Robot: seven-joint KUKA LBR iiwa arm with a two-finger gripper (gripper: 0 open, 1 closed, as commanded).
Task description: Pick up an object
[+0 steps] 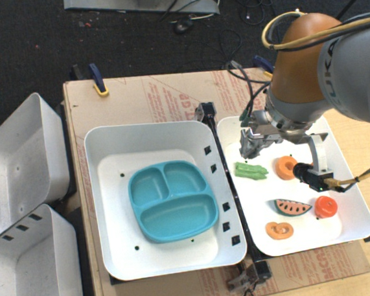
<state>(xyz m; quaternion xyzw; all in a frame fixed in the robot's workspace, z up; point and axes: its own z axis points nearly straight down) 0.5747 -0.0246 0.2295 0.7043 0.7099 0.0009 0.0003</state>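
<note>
Camera view from above has me leaning in from the right, jaws (255,142) hanging over the top left corner of the right bin (355,225), just above the green bean pod (250,170). That pod looks like my nearest candidate, lying flat on the bin floor, long axis running left to right. Whether my jaws are spread or closed, I cannot tell from up here; the wrist hides them, and nothing shows between them.

To do this well, I reckon I should straddle the pod across its narrow width, centre over its middle, come straight down and keep off the bin wall close on the left. It is thin and low, so I would need to go right to the floor before closing.

Now the bins. Sharing the right one with the pod: an orange round piece (284,167) beside it, partly behind my black fitting, a watermelon slice (292,206) lower down, a red tomato-like piece (326,207) to its right, and an orange ring-shaped piece (280,230) near the front edge. All well spaced. Left bin (104,184) carries a teal divided plate (173,200), three compartments, nothing in them.
</note>
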